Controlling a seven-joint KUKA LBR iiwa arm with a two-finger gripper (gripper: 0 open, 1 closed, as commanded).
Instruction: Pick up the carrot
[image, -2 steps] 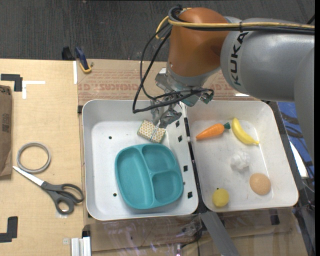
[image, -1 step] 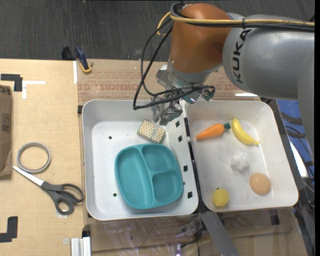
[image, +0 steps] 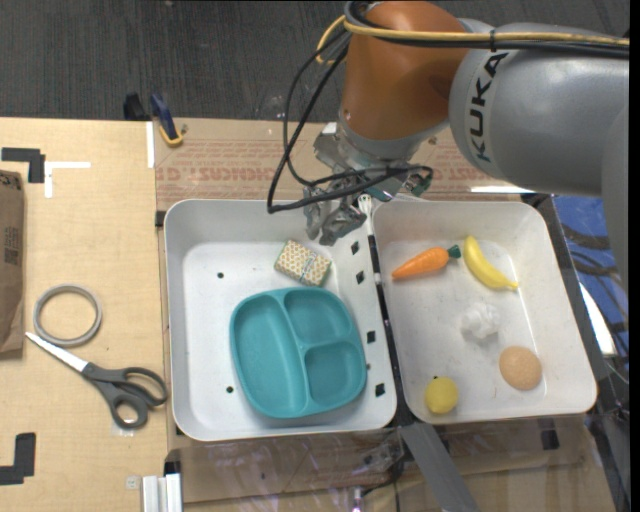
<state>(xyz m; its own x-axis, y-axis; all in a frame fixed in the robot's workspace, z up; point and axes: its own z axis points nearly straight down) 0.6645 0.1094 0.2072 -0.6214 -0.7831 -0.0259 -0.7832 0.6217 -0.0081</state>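
Gripper (image: 335, 222) low over far edge of left bin (image: 190, 300), beside the divider between the bins; cannot tell its state. Carrot (image: 421, 263) in right bin (image: 560, 320), far-left part, lying free, tip toward divider, green end just beside banana (image: 488, 266). Open floor near side of carrot. White clump (image: 480, 323), egg (image: 520, 368), lemon (image: 441, 395) nearer. Teal tray (image: 298, 352), patterned block (image: 302, 262) in left bin.
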